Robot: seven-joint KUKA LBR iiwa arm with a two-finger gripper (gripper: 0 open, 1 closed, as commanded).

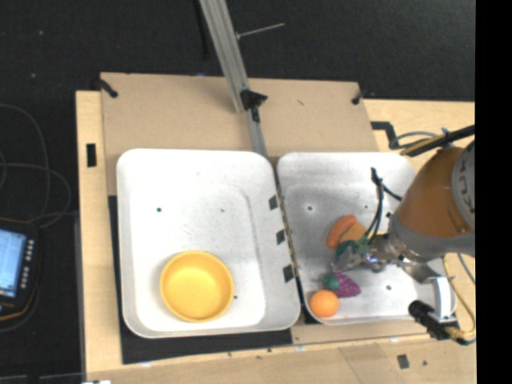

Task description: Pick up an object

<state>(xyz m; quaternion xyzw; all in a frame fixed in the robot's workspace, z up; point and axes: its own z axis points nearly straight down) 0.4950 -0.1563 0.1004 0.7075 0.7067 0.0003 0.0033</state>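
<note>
The right bin (320,182) holds an orange carrot-like toy (346,230), a purple and green toy (342,284) and an orange ball (324,303) near its front edge. My gripper (355,252) reaches in from the right and is low in the bin, just below the orange toy and above the purple one. It is small and partly blurred against the toys. A yellow bowl (197,285) sits in the front of the left bin (192,190).
A grey metal post (228,46) slants up from between the bins at the back. Black cables (376,186) hang beside the arm's orange band (436,198). A handheld screen (12,266) lies at the far left, off the bench.
</note>
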